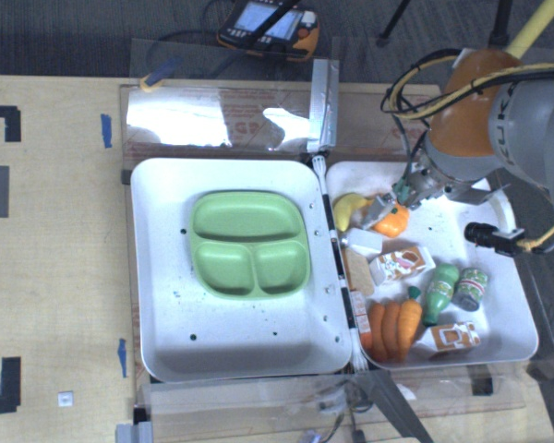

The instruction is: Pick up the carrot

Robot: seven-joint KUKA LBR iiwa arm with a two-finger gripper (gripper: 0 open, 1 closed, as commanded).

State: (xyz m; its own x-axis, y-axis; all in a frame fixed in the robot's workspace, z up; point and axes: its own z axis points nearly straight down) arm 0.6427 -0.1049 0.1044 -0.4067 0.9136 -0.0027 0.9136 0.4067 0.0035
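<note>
The carrot (394, 329) is a fat orange toy with a small green stalk, lying near the front left corner of the right bin (517, 326). My gripper (406, 192) hangs low over the back of that bin, well behind the carrot. Its tip is right beside a small orange wedge-shaped piece (393, 221) and a yellow fruit (346, 209). I see nothing held in it.
Around the carrot lie a white snack carton (402, 264), a green bottle (440, 292), a green can (472, 287), a small carton (454, 337) and a tan bar (357, 271). The left bin (166, 330) holds a green divided plate (250, 243).
</note>
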